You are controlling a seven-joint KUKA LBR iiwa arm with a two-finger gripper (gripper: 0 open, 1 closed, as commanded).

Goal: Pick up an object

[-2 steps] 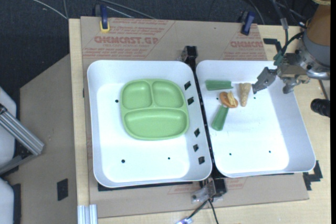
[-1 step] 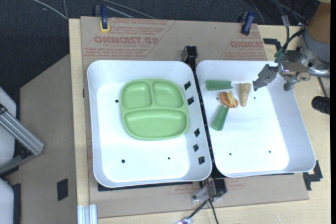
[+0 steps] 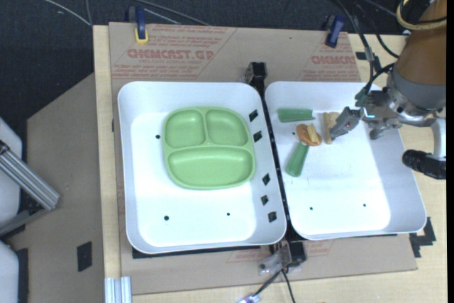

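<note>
1. Two white bins sat side by side on the bench (image 3: 213,53), their inner rims meeting along a dark divider down the middle.
2. The left bin (image 3: 142,216) held one green divided plate (image 3: 209,147) with three compartments, set toward the 12 o'clock half of the bin; bare white floor lay open at 6 o'clock and along the 9 o'clock wall.
3. The right bin (image 3: 369,216) carried its things in the 10 to 11 o'clock corner, close to the divider; the floor from 3 through 6 o'clock was open.
4. I counted two green sticks: one green stick (image 3: 294,114) lay flat near the far rim, and a second green stick (image 3: 297,160) lay slanted below it, toward the divider.
5. One orange-brown piece (image 3: 308,134) lay between the two sticks, just beside a pale piece (image 3: 328,123) at its 2 o'clock.
6. The arm (image 3: 425,60) reached in from 3 o'clock, and the hand (image 3: 339,128) hung low over the right bin, its tips just beside the pale piece.
7. Whether the hand was released or clenched could not be told, and nothing was plainly seen between its fingers.
8. Two blue clamps (image 3: 141,23) gripped the board's far edge, one toward each corner.
</note>
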